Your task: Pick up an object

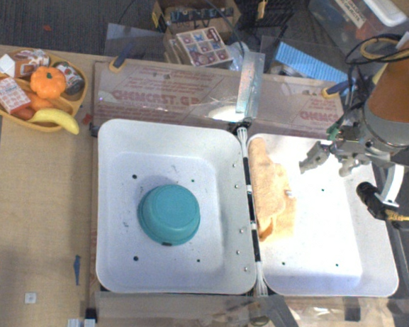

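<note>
A teal bowl (169, 214) is seen upside down in the left bin (120, 152). In the right bin (365, 280), a tan cloth (271, 193) is draped along the wall nearest the bowl. The gripper (331, 160) is held above the far part of the right bin, well apart from the cloth, fingers (311, 160) spread and nothing between them. A fruit basket (34, 91) is noted on the counter (22, 214), far left of the bowl.

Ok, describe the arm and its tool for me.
The arm is grey with a broad orange band above the wrist, and black and yellow cables loop around it. The tool is small, pale grey metal with two thin fingers.
</note>
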`<state>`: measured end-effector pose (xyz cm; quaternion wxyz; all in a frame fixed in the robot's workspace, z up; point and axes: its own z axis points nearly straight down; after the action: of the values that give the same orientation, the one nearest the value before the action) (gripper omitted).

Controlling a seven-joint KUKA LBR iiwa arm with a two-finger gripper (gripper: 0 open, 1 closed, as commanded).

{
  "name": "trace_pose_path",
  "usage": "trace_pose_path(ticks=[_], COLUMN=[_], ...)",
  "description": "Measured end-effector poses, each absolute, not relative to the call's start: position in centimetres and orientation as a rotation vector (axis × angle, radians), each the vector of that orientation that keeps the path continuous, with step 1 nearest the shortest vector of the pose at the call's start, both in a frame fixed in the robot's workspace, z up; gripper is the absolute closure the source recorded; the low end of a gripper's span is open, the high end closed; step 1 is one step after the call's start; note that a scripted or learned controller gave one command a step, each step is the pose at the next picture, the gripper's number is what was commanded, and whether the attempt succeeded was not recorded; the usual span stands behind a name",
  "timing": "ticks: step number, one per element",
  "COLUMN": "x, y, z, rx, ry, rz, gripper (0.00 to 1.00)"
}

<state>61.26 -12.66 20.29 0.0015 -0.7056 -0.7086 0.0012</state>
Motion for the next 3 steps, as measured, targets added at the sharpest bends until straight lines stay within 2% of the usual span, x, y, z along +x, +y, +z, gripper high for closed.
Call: trace_pose_path(ticks=[1,2,3], x=[60.2,62.5,63.2], y=[-11.4,-11.4,-10.6], z=[9.4,8.9,9.0], rx=[-2.097,-2.229,-1.873], ry=[-2.343,-2.223,-2.539], rz=[-0.003,-0.009,-0.009], gripper=[0.0,0.0,0.0])
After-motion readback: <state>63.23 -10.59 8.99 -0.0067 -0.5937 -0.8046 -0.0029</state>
